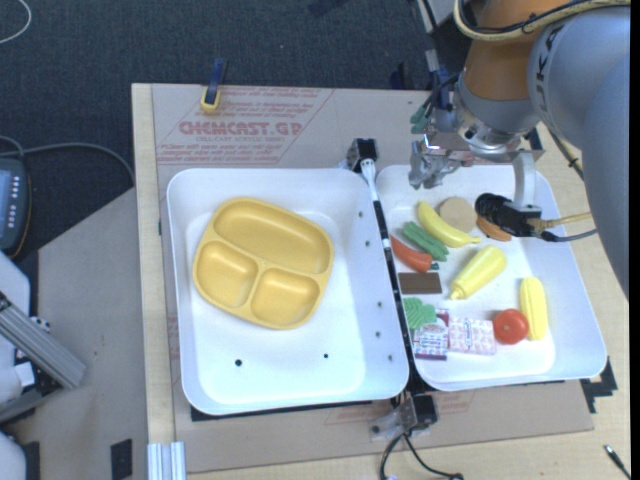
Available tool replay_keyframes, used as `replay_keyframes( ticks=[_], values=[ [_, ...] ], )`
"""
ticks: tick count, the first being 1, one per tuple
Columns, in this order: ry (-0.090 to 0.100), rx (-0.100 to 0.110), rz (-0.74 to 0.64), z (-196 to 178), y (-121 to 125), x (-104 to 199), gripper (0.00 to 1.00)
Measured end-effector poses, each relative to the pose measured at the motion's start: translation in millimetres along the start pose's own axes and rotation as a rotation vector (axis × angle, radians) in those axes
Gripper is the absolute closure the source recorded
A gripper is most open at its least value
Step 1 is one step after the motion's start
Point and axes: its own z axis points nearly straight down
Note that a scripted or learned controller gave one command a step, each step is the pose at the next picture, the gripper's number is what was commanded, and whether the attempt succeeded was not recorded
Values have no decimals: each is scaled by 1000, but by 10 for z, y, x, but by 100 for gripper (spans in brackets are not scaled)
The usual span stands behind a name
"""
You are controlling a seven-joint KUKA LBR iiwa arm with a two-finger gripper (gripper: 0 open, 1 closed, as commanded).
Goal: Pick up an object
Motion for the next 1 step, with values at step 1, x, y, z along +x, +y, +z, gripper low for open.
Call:
replay_keyframes(
  ticks=[1],
  values=[
    [-1, 2, 2, -16, -14, -3, 100]
  ],
)
